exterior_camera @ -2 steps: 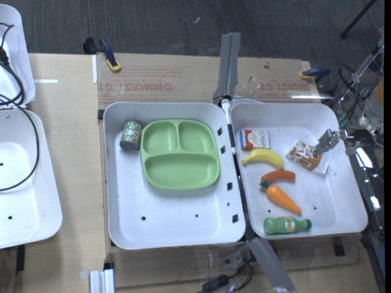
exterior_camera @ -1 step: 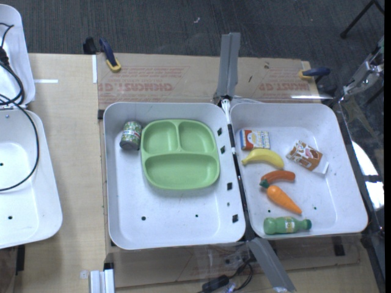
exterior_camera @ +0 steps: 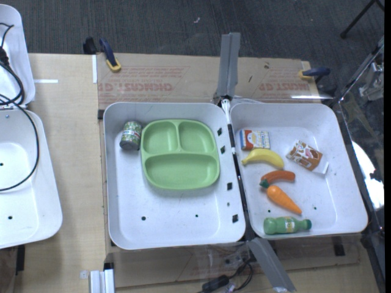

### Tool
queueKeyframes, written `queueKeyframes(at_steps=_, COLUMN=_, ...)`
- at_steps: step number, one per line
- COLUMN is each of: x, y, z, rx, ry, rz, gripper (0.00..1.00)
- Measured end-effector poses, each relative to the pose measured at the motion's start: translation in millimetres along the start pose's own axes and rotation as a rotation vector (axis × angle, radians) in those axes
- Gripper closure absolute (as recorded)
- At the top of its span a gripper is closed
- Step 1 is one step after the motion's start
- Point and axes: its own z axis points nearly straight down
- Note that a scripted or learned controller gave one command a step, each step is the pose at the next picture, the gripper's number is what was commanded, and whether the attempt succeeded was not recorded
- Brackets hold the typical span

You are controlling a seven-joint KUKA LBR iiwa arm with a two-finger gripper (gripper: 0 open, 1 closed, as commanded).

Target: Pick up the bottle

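The bottle [exterior_camera: 287,225] is small and green with a yellow label. It lies on its side in the right bin [exterior_camera: 342,163], close to the front wall, with its cap pointing right. A carrot [exterior_camera: 284,199] lies just behind it, a short gap away. Nothing covers the bottle.
The right bin also holds a banana [exterior_camera: 264,158], a red-orange chilli-like piece [exterior_camera: 278,177], a small white carton [exterior_camera: 255,140] and a tilted orange carton [exterior_camera: 305,155]. In the left bin [exterior_camera: 122,212] sit a green divided plate [exterior_camera: 180,153] and a small can [exterior_camera: 130,135].
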Motion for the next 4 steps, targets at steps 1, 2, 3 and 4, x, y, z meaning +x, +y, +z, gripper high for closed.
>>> queueKeyframes(at_steps=1, x=0.6, y=-88.8, z=147.6, rx=-0.005, ry=0.005, rz=-0.087, gripper=1.0)
queueKeyframes(at_steps=2, x=39.9, y=-74.1, z=286.8, rx=-0.004, ry=0.006, rz=-0.115, gripper=1.0)
queueKeyframes(at_steps=3, x=-49.0, y=-67.1, z=335.0, rx=-0.009, ry=0.005, rz=-0.453, gripper=1.0)
queueKeyframes(at_steps=4, x=-56.6, y=-85.4, z=335.1, rx=-0.009, ry=0.005, rz=-0.56, gripper=1.0)
